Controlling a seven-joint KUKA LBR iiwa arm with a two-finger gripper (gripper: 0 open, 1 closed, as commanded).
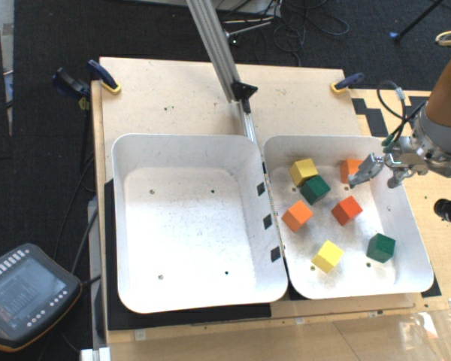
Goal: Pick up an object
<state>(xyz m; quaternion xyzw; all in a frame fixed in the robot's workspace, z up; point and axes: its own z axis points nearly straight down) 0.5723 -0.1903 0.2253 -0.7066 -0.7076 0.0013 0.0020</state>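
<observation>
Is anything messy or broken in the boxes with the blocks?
Nothing stands out. The blocks all sit inside the right bin, none spilled or broken. The yellow block touches a green block.

A: What can't we make out?

B: The arm (pixel 445 119) is cut off by the right edge. The gripper (pixel 367 170) covers part of an orange block (pixel 349 167) in the right bin (pixel 417 265), and its fingers are too small and blurred to read.

A: Anything else?

B: The pendant (pixel 22 299) is cropped at the lower left corner.
</observation>
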